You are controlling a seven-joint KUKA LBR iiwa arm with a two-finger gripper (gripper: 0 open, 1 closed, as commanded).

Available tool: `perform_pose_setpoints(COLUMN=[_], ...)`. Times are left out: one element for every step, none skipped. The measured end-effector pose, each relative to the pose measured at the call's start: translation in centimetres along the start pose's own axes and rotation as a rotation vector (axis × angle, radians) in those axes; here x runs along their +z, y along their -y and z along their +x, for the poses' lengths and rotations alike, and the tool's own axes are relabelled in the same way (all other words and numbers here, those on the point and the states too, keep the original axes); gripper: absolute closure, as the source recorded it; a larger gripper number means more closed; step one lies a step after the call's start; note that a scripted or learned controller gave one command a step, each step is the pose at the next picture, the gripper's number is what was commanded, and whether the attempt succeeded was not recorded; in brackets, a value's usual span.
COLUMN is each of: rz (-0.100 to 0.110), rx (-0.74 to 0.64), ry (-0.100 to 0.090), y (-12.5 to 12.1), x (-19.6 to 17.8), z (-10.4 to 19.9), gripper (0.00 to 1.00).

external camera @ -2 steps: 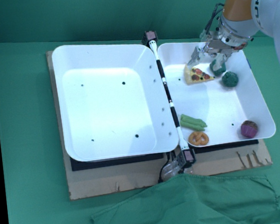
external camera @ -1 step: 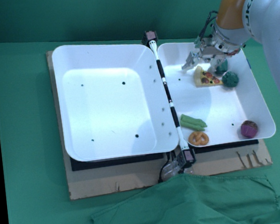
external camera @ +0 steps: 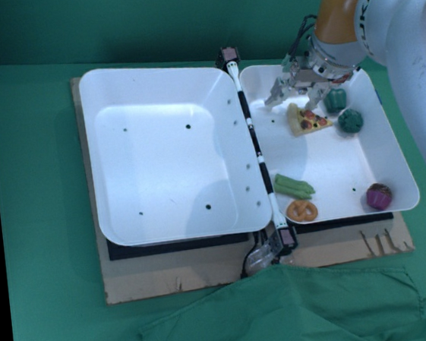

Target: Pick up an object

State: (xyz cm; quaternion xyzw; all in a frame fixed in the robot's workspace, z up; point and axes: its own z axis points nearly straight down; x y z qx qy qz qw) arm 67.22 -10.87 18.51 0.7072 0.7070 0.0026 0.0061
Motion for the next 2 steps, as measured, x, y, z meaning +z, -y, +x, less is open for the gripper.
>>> perform_pose_setpoints(rz=[0.000,0.001], rx=[0.006,-0.001], ry=[-0.002,-0.002], y=[-0.5,-0.9], x=[0.1,-4.6], z=[-6.0,-6.0], gripper=[0.00,0.00])
